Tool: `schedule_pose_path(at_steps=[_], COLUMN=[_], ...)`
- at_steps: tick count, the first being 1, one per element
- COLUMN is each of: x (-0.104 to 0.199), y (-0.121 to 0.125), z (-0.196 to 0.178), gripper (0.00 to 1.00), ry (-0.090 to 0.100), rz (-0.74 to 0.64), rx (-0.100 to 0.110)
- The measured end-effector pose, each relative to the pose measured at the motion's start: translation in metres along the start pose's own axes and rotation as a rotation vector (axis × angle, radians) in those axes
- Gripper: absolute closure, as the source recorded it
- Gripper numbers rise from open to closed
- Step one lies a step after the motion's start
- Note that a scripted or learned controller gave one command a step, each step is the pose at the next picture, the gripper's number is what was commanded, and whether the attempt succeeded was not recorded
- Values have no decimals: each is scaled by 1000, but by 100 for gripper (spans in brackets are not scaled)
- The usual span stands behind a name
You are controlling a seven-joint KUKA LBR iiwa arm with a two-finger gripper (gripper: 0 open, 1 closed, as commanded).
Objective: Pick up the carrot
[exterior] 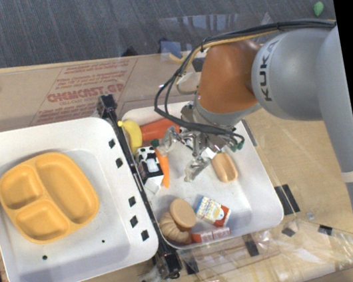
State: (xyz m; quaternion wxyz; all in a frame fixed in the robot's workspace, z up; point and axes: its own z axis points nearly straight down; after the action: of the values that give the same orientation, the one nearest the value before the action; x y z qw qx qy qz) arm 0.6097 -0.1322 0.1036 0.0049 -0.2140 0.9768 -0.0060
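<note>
Tabletop [34, 101]: you look down on a brown board with red print, carrying two shallow white bins side by side.
Arm [300, 74]: your grey arm comes in from the right, its orange band [226, 77] sitting above the right bin's far half.
Left bin [24, 272]: you find one item here, a yellow compartment tray [46, 195] with three wells, lying toward the bin's left side.
Right bin [263, 189]: you have all the small items here, crowded toward the wall shared with the left bin and toward the near edge.
End effector [195, 148]: it hangs over the middle of the right bin with its metal fingers spread apart and nothing between them.
Carrot [163, 167]: your target is the thin orange stick lying just left of the end effector, near the shared wall, beside a black-and-white pack [148, 162]; you can't tell whether a fingertip touches it.
Red-orange item [157, 129]: it lies at the far end, next to a yellow piece [133, 134].
Bread roll [224, 166]: it rests just right of the fingers.
Burger [178, 219]: it sits at the near edge, beside a colourful carton [210, 210].
</note>
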Motion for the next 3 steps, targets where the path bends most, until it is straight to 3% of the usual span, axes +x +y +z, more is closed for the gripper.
schedule_pose_path(at_steps=[1,2,3], x=[11,8,52], y=[33,35,6], z=[-3,-13,11], gripper=[0,100,100], ry=[-18,-21,7], rz=[3,-5,-161], rx=[22,19,-15])
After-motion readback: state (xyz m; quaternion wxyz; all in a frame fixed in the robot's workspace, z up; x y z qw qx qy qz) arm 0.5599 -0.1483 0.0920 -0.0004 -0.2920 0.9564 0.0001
